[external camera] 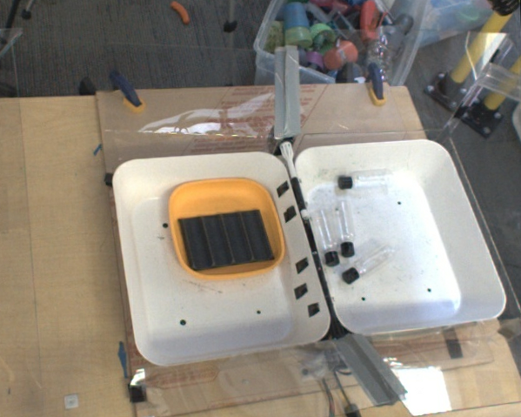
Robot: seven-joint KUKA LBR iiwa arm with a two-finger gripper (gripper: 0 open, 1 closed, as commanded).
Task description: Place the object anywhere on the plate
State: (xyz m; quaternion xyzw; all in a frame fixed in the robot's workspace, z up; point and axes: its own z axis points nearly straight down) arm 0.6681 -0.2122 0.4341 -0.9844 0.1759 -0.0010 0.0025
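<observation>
The black ribbed object (226, 240) lies flat on the orange plate (184, 203) in the left bin (153, 322). What seem to be clear vials with black caps (340, 225) lie in the right bin (436, 238).

Black block (226, 240) covering plate (183, 201), apparently clear vials (338, 230) clustered by divider (298, 236)

Bench (45, 258): pale wooden surface.
Left bin (153, 322): white, shallow, at 9 o'clock of the bench centre.
Right bin (436, 238): white, at 3 o'clock, touching the left bin.
</observation>
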